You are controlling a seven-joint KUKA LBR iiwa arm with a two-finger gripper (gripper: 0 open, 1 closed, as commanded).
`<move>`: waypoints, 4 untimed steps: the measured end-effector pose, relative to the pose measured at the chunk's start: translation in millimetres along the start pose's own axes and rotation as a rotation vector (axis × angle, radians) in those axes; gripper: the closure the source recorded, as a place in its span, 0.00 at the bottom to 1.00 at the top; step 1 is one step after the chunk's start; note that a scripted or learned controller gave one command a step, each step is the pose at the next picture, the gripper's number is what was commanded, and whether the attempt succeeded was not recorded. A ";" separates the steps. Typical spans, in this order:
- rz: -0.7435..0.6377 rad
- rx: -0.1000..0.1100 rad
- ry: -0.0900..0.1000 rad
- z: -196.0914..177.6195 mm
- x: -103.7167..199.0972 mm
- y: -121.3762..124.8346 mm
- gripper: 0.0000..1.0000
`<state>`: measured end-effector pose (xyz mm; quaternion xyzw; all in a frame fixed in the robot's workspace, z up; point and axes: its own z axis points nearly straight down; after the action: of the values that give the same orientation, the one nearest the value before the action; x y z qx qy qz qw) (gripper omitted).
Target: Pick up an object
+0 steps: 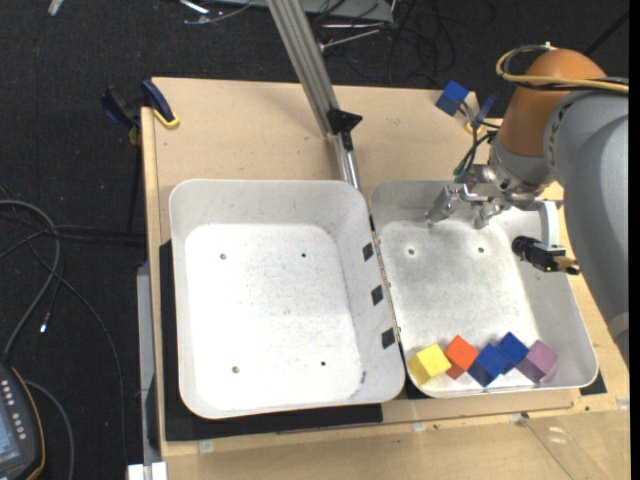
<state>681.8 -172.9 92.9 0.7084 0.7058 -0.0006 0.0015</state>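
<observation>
Several small blocks lie in a row along the near wall of the right bin [560,298]: a yellow block [431,362], an orange block [461,354], a blue block [498,358] and a purple block [540,361]. My gripper [461,212] hangs over the far end of that bin, well away from the blocks. Its two fingers stand apart with nothing between them.
The left bin [190,268] lies beside the right one, with black clips along the shared edge. A slanted metal pole [305,58] rises from the back of the bench. A blue clamp [455,96] sits at the far right and another clamp [150,103] at the far left.
</observation>
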 end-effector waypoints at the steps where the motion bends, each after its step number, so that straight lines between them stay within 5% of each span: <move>1: -0.004 0.006 0.006 -2.4 52.0 -72.4 0.00; 2: -0.002 -0.001 0.003 -13.2 49.3 -69.6 1.00; 3: -0.006 -0.009 0.000 -166.3 41.4 -54.0 1.00; 4: -0.011 -0.009 0.002 -271.0 85.8 -55.1 1.00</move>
<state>626.7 -86.0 363.5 0.7046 0.7096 0.0033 0.0041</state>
